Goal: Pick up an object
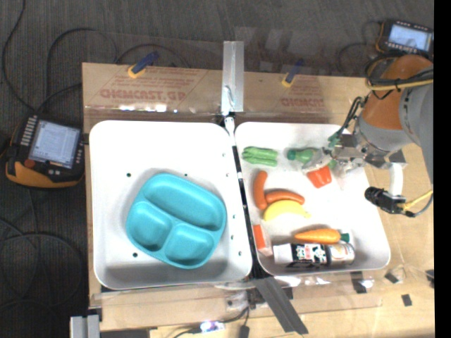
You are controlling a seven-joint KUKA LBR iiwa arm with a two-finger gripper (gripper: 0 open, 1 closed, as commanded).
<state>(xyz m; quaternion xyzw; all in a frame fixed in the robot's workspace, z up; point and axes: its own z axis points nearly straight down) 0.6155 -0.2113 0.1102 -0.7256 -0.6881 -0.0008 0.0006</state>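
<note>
The camera view shows the arm (403, 101) cut off at the right edge, and its claw (343, 153) sits low over the far right part of the right bin (366, 220). Whether the claw is spread or pressed together cannot be told (the metal parts blur into each other there).

Just beside the claw lies a small orange-red piece (319, 176), touching or nearly touching it; its kind is hard to make out. A dark green item (303, 155) lies next to it toward the bin's far edge, partly hidden by the claw.

Counted in the right bin: one light green vegetable (259, 155) near the far left corner, one orange sausage-like piece (260, 186), one orange piece over a yellow one (284, 208) at the middle, one carrot (317, 236) resting on one bottle (313, 253) along the near edge.

The left bin (113, 143) holds one teal divided plate (176, 219).

Two handheld control units lie off the surface, one (44, 150) at left, one (406, 38) at far right.
</note>
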